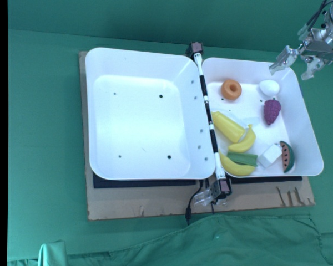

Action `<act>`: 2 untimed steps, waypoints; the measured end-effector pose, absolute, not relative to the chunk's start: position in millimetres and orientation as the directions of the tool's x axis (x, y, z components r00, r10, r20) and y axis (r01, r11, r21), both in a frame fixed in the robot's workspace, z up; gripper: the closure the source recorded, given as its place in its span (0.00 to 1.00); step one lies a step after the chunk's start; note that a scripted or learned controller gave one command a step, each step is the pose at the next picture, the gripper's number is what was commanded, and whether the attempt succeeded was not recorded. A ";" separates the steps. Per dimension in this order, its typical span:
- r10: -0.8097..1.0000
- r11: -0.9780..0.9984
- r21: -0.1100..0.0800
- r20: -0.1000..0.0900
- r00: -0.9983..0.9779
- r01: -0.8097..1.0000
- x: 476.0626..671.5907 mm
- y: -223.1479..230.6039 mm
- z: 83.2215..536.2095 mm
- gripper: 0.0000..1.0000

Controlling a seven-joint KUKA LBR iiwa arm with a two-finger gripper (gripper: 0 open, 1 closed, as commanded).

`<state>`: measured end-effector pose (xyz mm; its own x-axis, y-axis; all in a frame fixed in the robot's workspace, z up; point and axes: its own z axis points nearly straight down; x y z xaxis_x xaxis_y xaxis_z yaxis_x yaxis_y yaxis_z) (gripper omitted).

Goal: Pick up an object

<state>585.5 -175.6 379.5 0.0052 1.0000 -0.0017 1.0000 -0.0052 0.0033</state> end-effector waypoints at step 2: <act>1.000 -0.004 -0.002 -0.001 0.004 1.000 582.9 -174.0 319.9 0.00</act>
